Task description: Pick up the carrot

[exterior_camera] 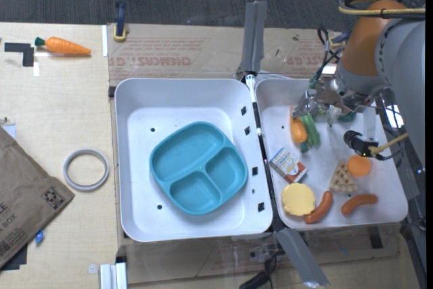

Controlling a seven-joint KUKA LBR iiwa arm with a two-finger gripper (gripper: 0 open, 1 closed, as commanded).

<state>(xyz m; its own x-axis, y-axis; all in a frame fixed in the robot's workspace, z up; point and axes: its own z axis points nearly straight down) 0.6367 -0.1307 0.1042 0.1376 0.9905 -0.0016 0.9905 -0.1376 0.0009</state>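
A: Layout first. Counter (pixel 61 98) carried two white bins. Left bin (pixel 135 105) held the blue divided plate (pixel 197 167). Right bin (pixel 385 206) held the food clutter, and the arm (pixel 399 51) came in over it.

B: Carrot?

A: Carrot (pixel 303 128) was in the right bin near its left wall, orange body with the green top alongside. End effector (pixel 312 105) sat right above it, touching or nearly so. Couldn't tell whether it was spread or clamped; the wrist hid that.

B: Risks?

A: Carrot was close to the bin wall, so one side of the grasp could have caught the wall or pushed the carrot off. A grip on the green top only would likely have slipped. The small carton (pixel 285 164) just below could have been knocked.

B: The other carrot?

A: Decoy carrot (pixel 62 46) was on the counter, far left. Wrong-target risk if the program retargeted.
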